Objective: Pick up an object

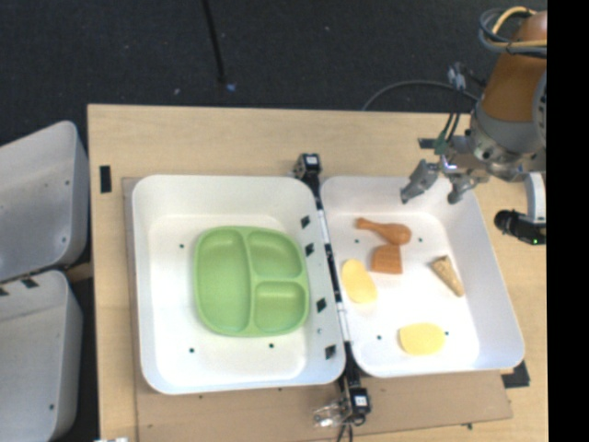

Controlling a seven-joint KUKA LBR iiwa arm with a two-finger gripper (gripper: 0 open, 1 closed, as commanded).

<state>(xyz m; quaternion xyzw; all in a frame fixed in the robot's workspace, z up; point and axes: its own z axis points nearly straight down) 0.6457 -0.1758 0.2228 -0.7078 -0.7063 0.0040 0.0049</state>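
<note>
The right bin (488, 247) holds several food pieces: a brown drumstick (386, 231), an orange-brown chunk (386, 261), a tan wedge (448, 274), a yellow oval (358, 282) by the divider and a yellow disc (421, 339) near the front. My gripper (437, 183) hangs over the bin's back right corner, above and to the right of the drumstick. Its two fingers (414, 183) are spread apart, open, with nothing between them.
The left bin (156, 219) bears a green compartment plate (250, 280). A black hinge strip (322, 265) runs between the bins. Cables loop behind the arm at the back right. White chair parts (37, 219) stand left of the bench.
</note>
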